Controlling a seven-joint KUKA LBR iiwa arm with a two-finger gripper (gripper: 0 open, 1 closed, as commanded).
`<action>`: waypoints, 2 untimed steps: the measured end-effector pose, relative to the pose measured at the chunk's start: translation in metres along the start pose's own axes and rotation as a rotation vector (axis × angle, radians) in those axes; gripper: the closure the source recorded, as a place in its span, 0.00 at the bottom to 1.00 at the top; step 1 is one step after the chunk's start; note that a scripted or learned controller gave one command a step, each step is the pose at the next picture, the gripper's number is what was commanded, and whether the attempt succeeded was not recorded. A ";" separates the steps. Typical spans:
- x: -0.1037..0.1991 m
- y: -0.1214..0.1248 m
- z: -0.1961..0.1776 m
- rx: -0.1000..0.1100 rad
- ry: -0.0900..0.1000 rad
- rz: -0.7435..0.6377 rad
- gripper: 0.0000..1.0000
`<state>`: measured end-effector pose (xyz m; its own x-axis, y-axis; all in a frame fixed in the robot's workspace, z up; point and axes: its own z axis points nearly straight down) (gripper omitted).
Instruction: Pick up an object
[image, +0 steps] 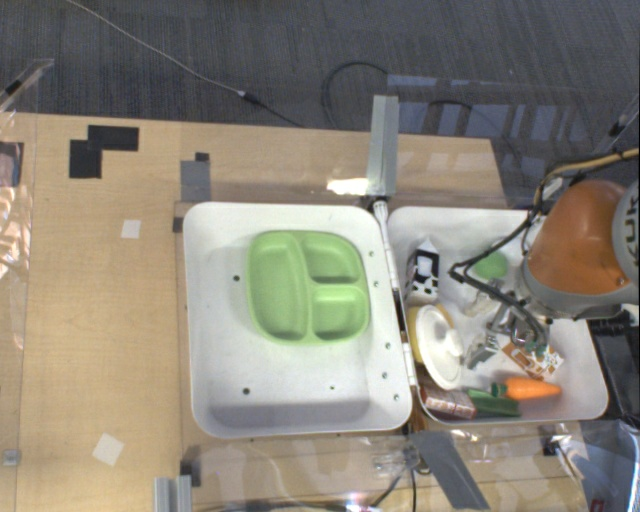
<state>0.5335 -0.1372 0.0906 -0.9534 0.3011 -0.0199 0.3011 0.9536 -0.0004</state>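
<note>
While gripper (492, 345) hovers, carrot (532, 389) lies just below-right.

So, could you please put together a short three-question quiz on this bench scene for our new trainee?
1. True or false: the green divided plate lies in the left bin.
2. Which bin does the gripper hover over? A) left B) right
3. Fill in: the toy carrot is coloured ____.

Key: 1 true; 2 B, the right bin; 3 orange.
</note>
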 end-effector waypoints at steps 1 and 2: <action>0.022 -0.070 -0.085 0.001 0.004 -0.169 0.00; -0.011 -0.040 0.001 -0.002 0.003 -0.335 0.00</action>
<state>0.5318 -0.1784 0.0901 -0.9994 -0.0289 -0.0163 -0.0288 0.9996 -0.0048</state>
